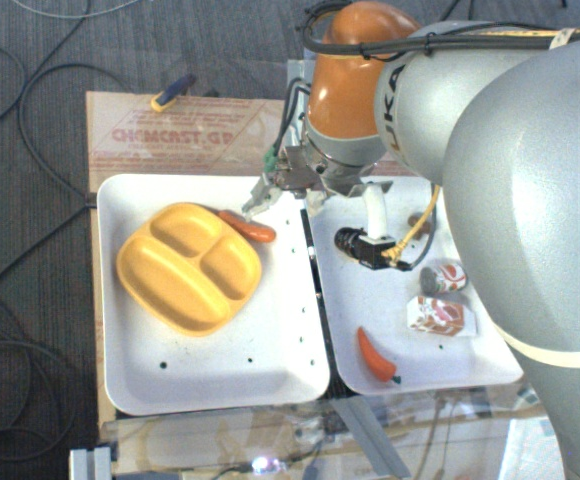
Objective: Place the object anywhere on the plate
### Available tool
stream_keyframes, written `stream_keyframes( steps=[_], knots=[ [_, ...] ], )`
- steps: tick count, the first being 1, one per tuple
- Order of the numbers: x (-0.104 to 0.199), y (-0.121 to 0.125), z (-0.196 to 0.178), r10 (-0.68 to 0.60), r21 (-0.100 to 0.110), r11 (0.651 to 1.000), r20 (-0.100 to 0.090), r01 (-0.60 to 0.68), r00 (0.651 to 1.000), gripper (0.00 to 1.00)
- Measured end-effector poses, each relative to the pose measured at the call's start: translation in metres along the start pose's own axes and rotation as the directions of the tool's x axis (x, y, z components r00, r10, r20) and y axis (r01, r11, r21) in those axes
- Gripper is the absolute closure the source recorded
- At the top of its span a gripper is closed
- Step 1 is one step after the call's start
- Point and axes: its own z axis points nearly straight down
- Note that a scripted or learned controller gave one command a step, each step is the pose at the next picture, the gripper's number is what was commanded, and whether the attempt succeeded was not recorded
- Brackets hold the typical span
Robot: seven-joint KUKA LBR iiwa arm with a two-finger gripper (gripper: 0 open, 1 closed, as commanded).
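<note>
Starting on the left: the left bin [130, 368] carries the yellow plate [190, 266], a three-compartment tray sitting at a slant in the bin's upper half, and all three of its wells are bare. So nothing is properly on the plate yet!

Now look at the plate's upper right rim, because there is the task's thing, an orange-red sausage [248, 228]. It lies flat, its long axis running from upper left down to lower right. The left tip seems to touch or just lap the plate's rim, while the right tip points off towards the divide between the two bins. Most of its length looks to be on the white bin floor beside the plate, not in it. I'd call that short of placed, at best a borderline rim contact. What is left is a pick-up and a short carry to the left, over any of the wells.

Just above the sausage hovers the gripper [282, 204], under the orange wrist band, near the bins' shared wall. Its jaws look parted, with nothing between them, and the sausage sits just below the left one, apart from it.

On to the right bin [490, 373]: an orange pepper with a green stalk [376, 356] lies near the front, a crumpled red-and-white packet [438, 316] sits further right, and a small grey-and-red item [444, 277] is just behind it, all well apart from the plate
</note>
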Motion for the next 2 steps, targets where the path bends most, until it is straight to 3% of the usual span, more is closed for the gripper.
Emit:
stream_keyframes(
  steps=[1,2],
  knots=[
    [0.060,-0.052,0.084,0.317,0.003,0.948,-0.001,-0.317,0.948,0.00],
    [-0.041,-0.084,-0.012,0.416,0.000,0.909,0.002,-0.416,0.909,0.00]
  ],
)
